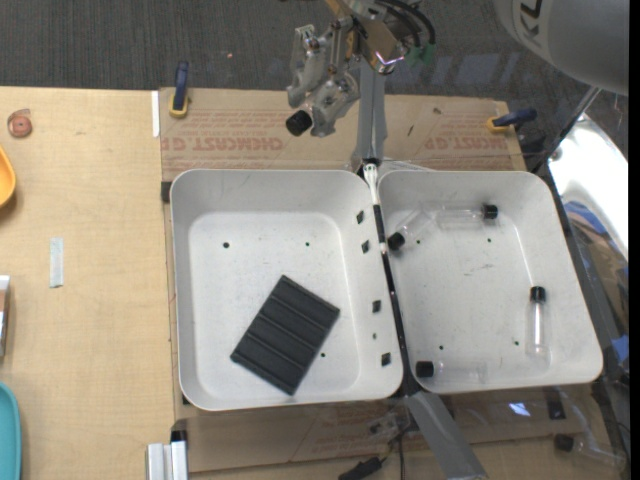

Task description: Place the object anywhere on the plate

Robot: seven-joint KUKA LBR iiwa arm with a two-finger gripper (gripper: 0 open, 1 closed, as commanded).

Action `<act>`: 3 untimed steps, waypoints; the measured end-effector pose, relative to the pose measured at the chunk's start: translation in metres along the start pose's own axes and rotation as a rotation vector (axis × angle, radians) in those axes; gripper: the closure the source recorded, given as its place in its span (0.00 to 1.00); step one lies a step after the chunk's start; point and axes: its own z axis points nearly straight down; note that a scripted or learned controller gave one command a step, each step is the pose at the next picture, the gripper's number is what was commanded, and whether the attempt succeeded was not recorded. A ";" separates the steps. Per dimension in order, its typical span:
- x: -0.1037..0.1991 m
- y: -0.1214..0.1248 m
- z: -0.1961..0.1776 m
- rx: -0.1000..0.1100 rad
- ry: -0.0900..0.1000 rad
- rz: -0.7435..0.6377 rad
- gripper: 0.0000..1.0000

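A black ribbed rectangular plate (286, 333) lies at a slant on the floor of the left bin (200, 203). Several clear tubes with black caps lie in the right bin (560, 268): one near the back (462, 217), one by the divider (408, 232), one at the right (538, 326) and one along the front wall (455, 372). My gripper (320, 88) hangs high beyond the back edge of the bins, over the cardboard and near the line between the bins. A small black round piece (298, 123) shows at its lower left; whether it is a held tube's cap is unclear.
Both bins rest on a cardboard sheet (260, 138) held by clamps (180, 93) at its back corners. The wooden bench (80, 268) extends to the left with small items along its edge. The arm's grey body (570, 18) fills the upper right.
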 end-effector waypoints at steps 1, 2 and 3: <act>0.047 0.073 0.073 -0.001 0.002 -0.243 1.00; -0.028 0.032 0.135 -0.001 -0.001 -0.493 1.00; 0.043 0.065 0.027 -0.001 -0.001 -0.621 1.00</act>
